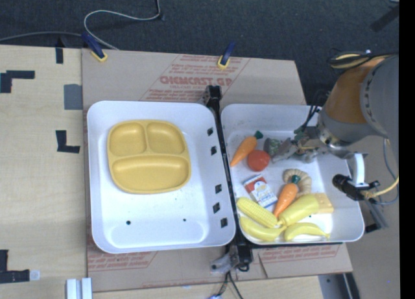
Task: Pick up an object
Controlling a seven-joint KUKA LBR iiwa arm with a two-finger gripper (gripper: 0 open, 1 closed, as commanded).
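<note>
The right bin [311, 117] holds several toy foods. A carrot [243, 150] and a red tomato [258, 159] lie at its left. A grey-green piece [279, 147] lies just left of my gripper [303, 146], which is low in the bin's upper middle. Below it are a tan pretzel-like ring [297, 176], a small red and white carton [260, 191], a second carrot [286, 198], a corn cob [257, 211] and yellow bananas [303, 210]. The gripper is close to the grey-green piece, and I see nothing lifted in it.
The left bin [155, 226] carries a yellow divided plate [149, 155]. Between the bins runs a black hinge strip [219, 161]. My arm's orange band [347, 93] hangs over the right bin's far right rim. Cables [123, 15] lie beyond the cardboard.
</note>
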